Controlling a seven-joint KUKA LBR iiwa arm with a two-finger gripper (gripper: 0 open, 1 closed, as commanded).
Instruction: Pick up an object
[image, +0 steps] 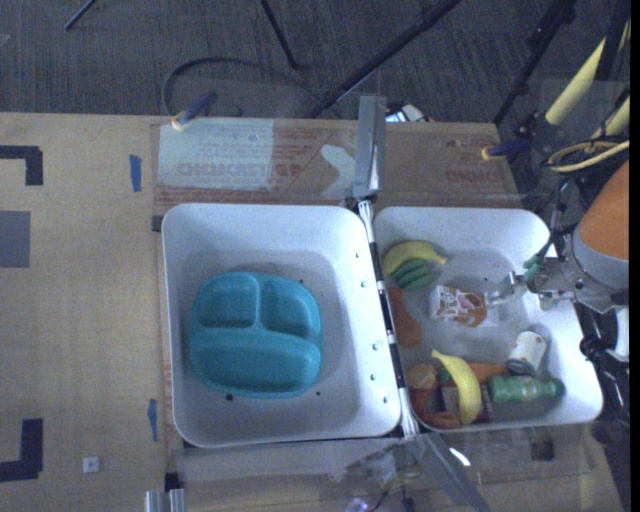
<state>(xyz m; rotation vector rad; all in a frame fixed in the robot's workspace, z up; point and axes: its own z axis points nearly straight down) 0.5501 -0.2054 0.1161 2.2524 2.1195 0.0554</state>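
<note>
Right, I'm hovering my gripper (508, 289) beside the snack packet (462, 304), fingers spread, gripping nothing; next I descend and pinch.

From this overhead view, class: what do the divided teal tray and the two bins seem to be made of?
The teal tray looks like moulded plastic with a smooth, slightly glossy finish: uniform colour, rounded compartment edges. The left bin and right bin look like matte white plastic or foam, judging by the faintly speckled walls and soft corners; the view leaves that open.
</note>
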